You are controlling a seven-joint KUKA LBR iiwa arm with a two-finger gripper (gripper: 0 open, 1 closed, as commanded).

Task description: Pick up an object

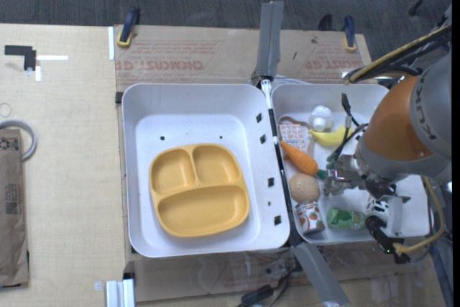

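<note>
The right bin holds several small items. An orange carrot lies at its left side. A tan round lump sits just below the carrot. A yellow banana and a white ball lie further back. A small printed can and a green packet rest near the front wall. My gripper hangs low over the bin's middle, just right of the tan lump and above the green packet. The wrist blocks my view of its tips.
The left bin carries a yellow divided plate. A red and white packet lies against the wall between the bins. The grey arm with its orange band covers the right bin's right half. Cables trail at the front right.
</note>
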